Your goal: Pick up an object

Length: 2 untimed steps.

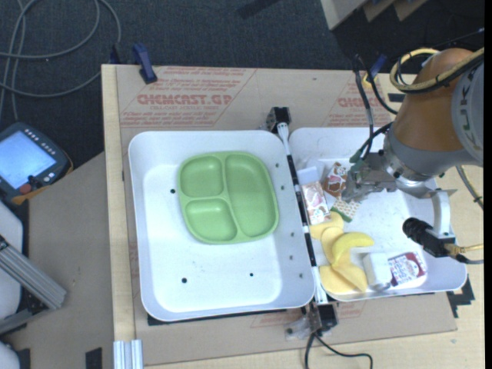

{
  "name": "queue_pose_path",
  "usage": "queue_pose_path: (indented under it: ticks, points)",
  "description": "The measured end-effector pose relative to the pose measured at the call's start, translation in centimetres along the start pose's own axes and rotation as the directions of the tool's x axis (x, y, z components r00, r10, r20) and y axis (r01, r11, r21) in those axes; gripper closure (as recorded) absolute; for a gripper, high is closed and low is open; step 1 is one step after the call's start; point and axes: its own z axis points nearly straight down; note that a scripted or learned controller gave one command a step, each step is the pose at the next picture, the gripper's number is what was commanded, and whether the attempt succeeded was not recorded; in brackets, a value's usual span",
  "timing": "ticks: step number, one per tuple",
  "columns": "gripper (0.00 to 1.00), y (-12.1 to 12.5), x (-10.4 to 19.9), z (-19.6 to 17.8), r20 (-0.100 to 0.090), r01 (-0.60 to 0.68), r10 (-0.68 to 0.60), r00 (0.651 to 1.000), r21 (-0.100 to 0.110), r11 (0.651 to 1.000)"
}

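Camera view looks down at a slant on a worktop (231,91) covered with printed cardboard and carrying two shallow white bins side by side. The left bin (154,229) holds a green divided plate (229,197) lying flat near its middle, well apart from the arm. The right bin (450,279) holds the loose clutter that the task would draw from: a yellow banana (346,246) with more yellow fruit pieces just below it against the dividing wall, a small red-and-white packet (315,202) beside that wall, a round brownish packet (335,180) further back, and a white pouch with a dark red label (400,268) near the front right corner. The arm (430,121) comes in from the right and its gripper (355,184) sits low over the back of the right bin, just beside the brownish packet, which suggests a try at one of the packets there rather than the fruit. Whether the gripper is open or closed on anything I cannot tell: the wrist and its cabling cover that part, and nothing can be made out held in it. The packets' printing is too small to read, and the yellow pieces overlap so their count is unclear.
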Motion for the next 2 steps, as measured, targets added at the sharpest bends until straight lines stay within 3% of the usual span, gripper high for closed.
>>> queue_pose_path:
  ticks: [1, 2]
  points:
    - [0.0, -0.1, -0.1, 0.1, 0.001, -0.002, 0.002, 1.0, 0.002, 1.0]
    - [0.0, 4.7, -2.5, 8.3, 0.01, -0.006, 0.006, 1.0, -0.002, 1.0]
